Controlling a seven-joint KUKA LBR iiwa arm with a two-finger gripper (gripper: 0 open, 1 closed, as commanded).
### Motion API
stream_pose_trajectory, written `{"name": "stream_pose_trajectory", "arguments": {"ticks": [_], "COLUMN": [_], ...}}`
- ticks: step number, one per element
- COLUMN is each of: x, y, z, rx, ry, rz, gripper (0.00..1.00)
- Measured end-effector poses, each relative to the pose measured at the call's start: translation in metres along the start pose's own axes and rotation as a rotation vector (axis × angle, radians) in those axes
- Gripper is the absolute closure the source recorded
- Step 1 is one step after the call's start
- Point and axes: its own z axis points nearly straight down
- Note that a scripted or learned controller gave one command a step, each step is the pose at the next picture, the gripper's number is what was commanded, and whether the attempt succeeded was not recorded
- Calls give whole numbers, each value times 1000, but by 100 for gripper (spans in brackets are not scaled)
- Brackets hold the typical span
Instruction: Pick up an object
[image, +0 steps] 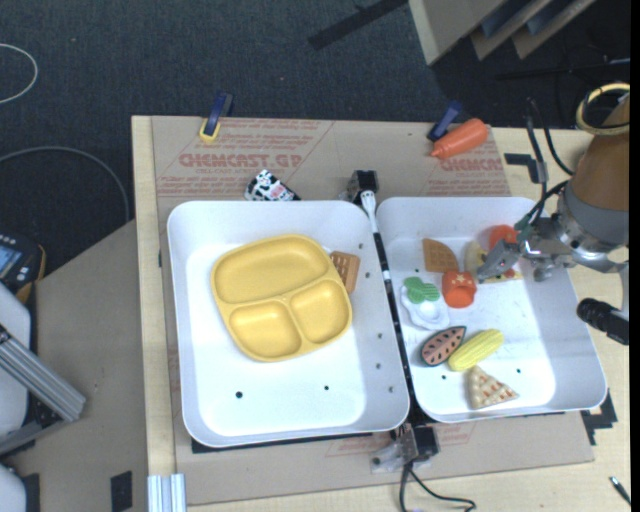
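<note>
1. A yellow divided plate (283, 297) is lying in the left bin (200, 385), filling its upper centre, with a waffle-patterned brown piece (346, 268) tucked against the plate's right edge.
2. A small black-and-white toy (268, 187) is sitting on the table (160, 160) just above the left bin.
3. In the right bin (560, 375), toy foods are lying in a cluster left of centre: a green-and-white piece (423, 300), a red tomato-like piece (459, 288), a tan wedge (438, 255), a dark oval piece (441, 346), a yellow corn cob (476, 349) and a pizza slice (489, 388) lowest.
4. An orange carrot-like toy (461, 138) is resting on the table above the right bin.
5. The end effector (497, 260) is hovering at the right bin's upper right, beside a red-orange object (501, 237); I cannot tell how it is set or whether it is grasping anything.
</note>
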Motion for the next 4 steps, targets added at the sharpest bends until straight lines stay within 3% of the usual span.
{"name": "stream_pose_trajectory", "arguments": {"ticks": [2,3,4], "x": [-2,-2,4], "y": [8,9,7], "z": [87,75,13], "rx": [-5,-8,-13], "ry": [-1,-3,-5], "rz": [1,1,-1], "gripper": [0,100,100]}}
